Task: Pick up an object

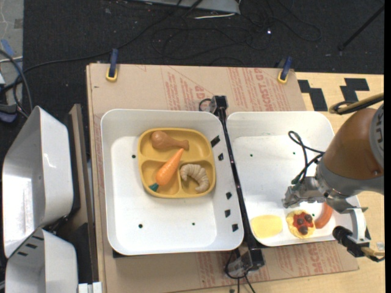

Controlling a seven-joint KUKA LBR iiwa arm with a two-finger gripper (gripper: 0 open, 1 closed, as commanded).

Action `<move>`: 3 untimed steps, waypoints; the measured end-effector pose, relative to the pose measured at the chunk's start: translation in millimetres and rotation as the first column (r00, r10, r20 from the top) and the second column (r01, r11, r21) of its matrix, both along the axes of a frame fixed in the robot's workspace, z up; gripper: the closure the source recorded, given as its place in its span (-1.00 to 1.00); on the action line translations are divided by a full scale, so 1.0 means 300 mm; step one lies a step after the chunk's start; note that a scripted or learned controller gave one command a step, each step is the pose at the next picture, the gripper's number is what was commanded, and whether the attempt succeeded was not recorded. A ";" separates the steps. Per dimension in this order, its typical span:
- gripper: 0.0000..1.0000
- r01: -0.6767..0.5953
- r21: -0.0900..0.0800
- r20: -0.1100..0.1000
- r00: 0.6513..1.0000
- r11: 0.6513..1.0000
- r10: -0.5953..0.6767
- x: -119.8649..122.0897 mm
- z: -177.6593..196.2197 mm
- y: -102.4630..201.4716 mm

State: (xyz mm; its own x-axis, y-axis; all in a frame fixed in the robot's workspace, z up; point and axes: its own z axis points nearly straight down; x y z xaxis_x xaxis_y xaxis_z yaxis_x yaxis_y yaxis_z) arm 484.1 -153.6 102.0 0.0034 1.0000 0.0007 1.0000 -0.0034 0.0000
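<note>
Over the right bin [269, 127], my gripper [303, 201] hangs low above the near corner, at what looks like the approach step of a pick. Just below it lie a small tart-like piece [302, 223], a reddish sausage-shaped piece [324, 215] and a pale yellow disc [267, 226]. Next I must settle on one and close around it. My wrist hides the tips, so I cannot tell how they stand. Farther off, in the left bin [122, 182], a yellow tray [146, 145] holds a carrot [170, 167], a drumstick [169, 141] and possibly a shrimp [195, 176].
</note>
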 end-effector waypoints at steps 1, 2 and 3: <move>1.00 -0.006 -0.002 0.004 1.000 1.000 0.006 0.011 0.142 0.008; 1.00 -0.007 -0.002 0.005 1.000 1.000 0.007 0.005 0.287 0.020; 1.00 -0.007 -0.003 0.004 1.000 1.000 0.007 0.026 0.438 0.001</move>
State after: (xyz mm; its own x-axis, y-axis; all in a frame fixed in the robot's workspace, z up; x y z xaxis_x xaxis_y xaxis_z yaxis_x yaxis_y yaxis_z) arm 491.8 -153.2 233.4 -0.0033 1.0000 -0.0018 1.0000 0.0033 0.0040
